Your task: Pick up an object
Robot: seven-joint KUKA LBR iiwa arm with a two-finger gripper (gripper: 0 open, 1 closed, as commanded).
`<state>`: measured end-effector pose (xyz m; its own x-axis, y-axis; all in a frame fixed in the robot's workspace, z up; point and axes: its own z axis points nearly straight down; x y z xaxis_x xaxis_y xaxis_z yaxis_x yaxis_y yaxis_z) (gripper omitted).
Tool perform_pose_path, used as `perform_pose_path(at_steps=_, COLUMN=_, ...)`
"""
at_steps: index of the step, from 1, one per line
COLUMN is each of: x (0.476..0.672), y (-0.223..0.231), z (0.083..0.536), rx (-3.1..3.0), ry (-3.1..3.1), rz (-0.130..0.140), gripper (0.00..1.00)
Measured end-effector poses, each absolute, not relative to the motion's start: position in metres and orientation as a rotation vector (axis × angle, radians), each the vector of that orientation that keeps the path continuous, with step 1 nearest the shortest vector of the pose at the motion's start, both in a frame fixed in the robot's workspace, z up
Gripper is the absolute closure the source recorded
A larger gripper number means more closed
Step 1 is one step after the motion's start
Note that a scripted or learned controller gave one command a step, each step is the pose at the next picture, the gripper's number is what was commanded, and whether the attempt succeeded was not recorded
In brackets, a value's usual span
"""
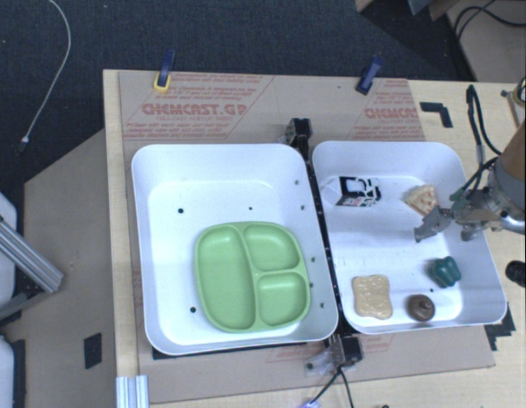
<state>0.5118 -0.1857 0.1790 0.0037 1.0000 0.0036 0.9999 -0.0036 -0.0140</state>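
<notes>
The right white bin [390,245] holds several small objects. A black-and-white piece [358,191] lies at its back left, and a tan crumbly piece [421,199] at its back right. A teal object [444,270] sits near the right wall. At the front lie a tan toast-like slice [371,296] and a brown ring [421,307]. My gripper [450,227] hangs over the bin's right side, between the tan crumbly piece and the teal object. It is open, with bare bin floor between its fingers [429,226].
The left white bin [161,228] holds a green divided plate [250,274]. A black clip [298,130] sits at the back where the bins meet. The arm [511,177] enters from the right, trailing cables.
</notes>
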Motion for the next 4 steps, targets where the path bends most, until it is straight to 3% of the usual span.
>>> perform_pose_path(at_steps=1, x=0.515, y=-0.185, z=0.186, rx=-2.221, ry=-2.221, rz=0.0, gripper=0.0)
perform_pose_path(at_steps=3, x=0.504, y=-0.185, z=0.082, rx=-2.22, ry=-2.217, rz=0.002, gripper=0.0)
perform_pose_path(at_steps=4, x=0.506, y=-0.186, z=0.094, rx=-2.224, ry=-2.221, rz=-0.001, gripper=1.0)
